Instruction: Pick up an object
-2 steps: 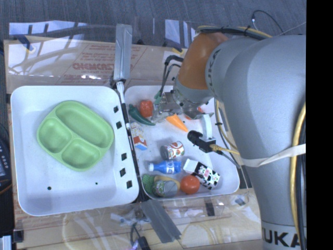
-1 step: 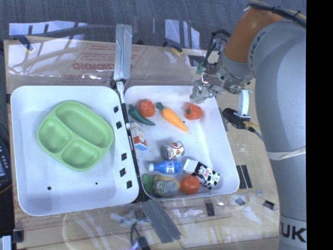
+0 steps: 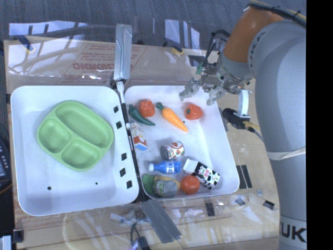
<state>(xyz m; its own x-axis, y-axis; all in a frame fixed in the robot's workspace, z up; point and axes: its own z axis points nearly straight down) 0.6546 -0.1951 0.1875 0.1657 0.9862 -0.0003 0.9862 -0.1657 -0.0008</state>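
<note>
The gripper (image 3: 200,92) hangs over the far edge of the right bin (image 3: 221,139), with the grey arm (image 3: 276,87) entering from the right. Its two fingers are spread apart with nothing between them.

Candidate objects lie in the right bin. Nearest the jaws is a small red-orange round vegetable (image 3: 193,111), just on the near side of the gripper and slightly to its left; no clear long axis, so finger orientation matters little for it. Next to its left lies a carrot (image 3: 173,117), its long axis running diagonally from far-left (green top) to near-right (tip). Further left sit a red tomato-like piece (image 3: 146,108) and a dark green pepper (image 3: 141,116) against the bin's left wall.

Judgement: the shortest move is a short travel toward the near side and a descent onto the round vegetable; for the carrot, the fingers would need to close across its diagonal.

In the near part of the bin: a small can (image 3: 172,150), a blue-and-white bottle (image 3: 165,167), a black-and-white spotted carton (image 3: 203,173), a red ball-like item (image 3: 190,184) and a greenish packet (image 3: 162,186), closely packed.

The left bin (image 3: 26,191) holds a green divided plate (image 3: 75,135).

Hard to make out: whether the fingertips touch the bin floor, and the small item (image 3: 138,137) by the left wall
</note>
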